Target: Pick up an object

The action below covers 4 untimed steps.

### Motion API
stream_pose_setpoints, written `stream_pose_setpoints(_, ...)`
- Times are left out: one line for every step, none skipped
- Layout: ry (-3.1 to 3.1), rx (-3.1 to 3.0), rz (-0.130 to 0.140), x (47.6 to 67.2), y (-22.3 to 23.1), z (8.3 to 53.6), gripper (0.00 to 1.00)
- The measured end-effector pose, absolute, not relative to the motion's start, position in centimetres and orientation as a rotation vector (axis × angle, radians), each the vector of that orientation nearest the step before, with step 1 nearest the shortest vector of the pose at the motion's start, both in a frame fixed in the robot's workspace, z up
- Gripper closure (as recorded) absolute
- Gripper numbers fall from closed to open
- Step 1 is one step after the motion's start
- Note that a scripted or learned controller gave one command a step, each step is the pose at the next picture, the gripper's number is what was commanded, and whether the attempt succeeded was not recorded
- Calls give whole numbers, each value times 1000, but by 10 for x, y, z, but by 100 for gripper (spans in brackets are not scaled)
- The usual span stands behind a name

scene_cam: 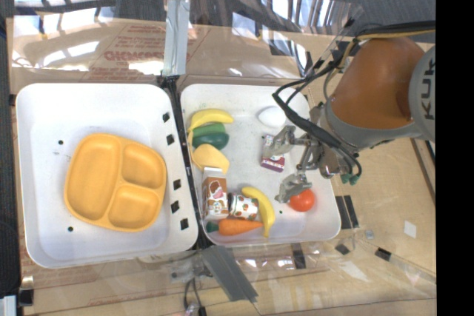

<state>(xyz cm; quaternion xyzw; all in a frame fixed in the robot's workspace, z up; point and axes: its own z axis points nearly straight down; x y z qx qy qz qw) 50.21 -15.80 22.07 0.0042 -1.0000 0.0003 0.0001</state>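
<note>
Two white bins sit side by side on the table (385,203); the jaws (287,163) hang over the right bin (248,96), their two metal fingers spread apart with nothing between them. One finger (281,137) ends just above a small purple-and-white packet (272,158) and seems to touch its top edge; the other finger (291,189) ends beside a red tomato (301,200), touching or nearly so, contact hard to judge. The packet's print is too small to read.

Further from the jaws, toward the divider: a yellow banana (209,118), a green pepper-like piece (209,136) under it, a pale yellow wedge (211,157), a brown-and-white carton (215,197), a patterned can (243,207) partly hidden by a second banana (262,206), and an orange carrot (238,227) at the near rim. A white egg-shaped object (271,115) lies beyond the upper finger and blends into the bin floor.

The arm's orange band (378,85) and black cables (311,81) cover the bin's right wall. The wrist behind the fingers is cluttered and hard to make out.

Well away from the jaws, the left bin (44,115) holds a yellow divided tray (115,181)
</note>
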Motion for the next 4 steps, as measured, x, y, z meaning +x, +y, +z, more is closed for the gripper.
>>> stream_pose_setpoints(-3135,-41,-2,538,-194,106,0)
stream_pose_setpoints(-3147,-98,3,556,-186,94,0)
stream_pose_setpoints(-3150,-83,5,558,-185,105,100)
stream_pose_setpoints(-3097,551,3,593,-209,137,100)
